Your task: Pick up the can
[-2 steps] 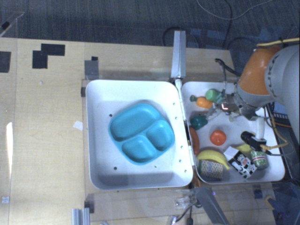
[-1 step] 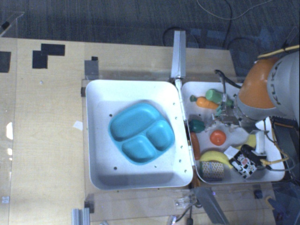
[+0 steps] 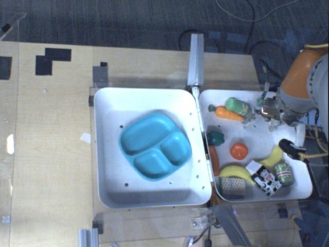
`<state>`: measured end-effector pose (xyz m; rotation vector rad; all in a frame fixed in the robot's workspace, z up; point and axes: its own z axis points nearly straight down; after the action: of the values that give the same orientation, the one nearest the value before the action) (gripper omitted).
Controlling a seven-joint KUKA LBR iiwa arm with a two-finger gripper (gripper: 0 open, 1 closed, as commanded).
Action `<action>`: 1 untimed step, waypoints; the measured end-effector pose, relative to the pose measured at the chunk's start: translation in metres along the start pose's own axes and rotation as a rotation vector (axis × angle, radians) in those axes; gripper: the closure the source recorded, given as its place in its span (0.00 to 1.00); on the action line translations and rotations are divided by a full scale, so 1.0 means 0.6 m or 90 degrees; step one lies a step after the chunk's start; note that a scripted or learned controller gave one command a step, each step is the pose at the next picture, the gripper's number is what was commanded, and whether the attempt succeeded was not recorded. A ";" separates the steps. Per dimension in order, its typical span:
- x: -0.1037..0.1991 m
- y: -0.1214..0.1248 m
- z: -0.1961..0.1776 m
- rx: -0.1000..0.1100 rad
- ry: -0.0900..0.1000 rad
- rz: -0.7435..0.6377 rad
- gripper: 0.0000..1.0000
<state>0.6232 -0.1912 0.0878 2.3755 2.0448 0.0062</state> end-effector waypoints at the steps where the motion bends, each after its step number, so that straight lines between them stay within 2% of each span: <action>1: -0.013 0.002 0.000 -0.001 0.000 -0.097 0.00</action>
<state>0.6231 -0.1990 0.0879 2.2131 2.2188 0.0069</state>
